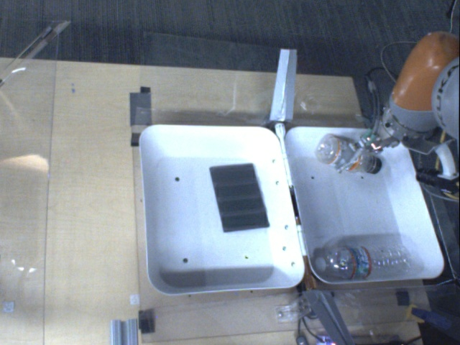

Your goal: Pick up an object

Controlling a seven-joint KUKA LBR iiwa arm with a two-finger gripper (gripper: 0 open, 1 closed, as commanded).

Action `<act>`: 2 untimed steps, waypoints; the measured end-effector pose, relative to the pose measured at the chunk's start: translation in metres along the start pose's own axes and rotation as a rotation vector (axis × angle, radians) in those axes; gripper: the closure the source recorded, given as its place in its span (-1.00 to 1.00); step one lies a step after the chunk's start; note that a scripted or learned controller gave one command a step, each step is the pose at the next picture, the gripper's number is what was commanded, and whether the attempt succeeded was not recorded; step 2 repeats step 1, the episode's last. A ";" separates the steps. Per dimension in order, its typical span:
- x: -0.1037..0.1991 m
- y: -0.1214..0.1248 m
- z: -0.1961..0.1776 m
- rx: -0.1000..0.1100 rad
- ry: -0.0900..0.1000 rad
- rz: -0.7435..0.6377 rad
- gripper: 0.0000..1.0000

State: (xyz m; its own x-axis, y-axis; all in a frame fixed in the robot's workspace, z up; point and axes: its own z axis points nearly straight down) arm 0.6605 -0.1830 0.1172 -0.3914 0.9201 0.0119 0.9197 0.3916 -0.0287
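Arm (424,77) reaches in from the right over the right bin (420,192), tool (370,144) low at the bin's far side, right at a small clear bottle (338,151). Bottle lies on its side near the back wall, cap end toward the tool. Tool looks in contact with or just beside the cap end; can't tell whether it's spread or pinched, too small and cluttered there, so no grip confirmed.

Second clear bottle (359,261), blue label, lies along the near wall of the same bin, well apart. Left bin (154,192) has a flat black ribbed pad (239,197) near centre, untouched.

For this step, my take: clear, round plastic will roll and squirt out. Centre on the body rather than the cap, straddle across the axis, go low enough to pass the widest part, then close. Lift slow and straight; check the bottle actually comes up. Back wall is close, so watch for collision.
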 end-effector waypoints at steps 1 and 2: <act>0.054 0.031 -0.082 -0.037 -0.013 0.088 1.00; 0.054 0.031 -0.082 -0.037 -0.013 0.088 1.00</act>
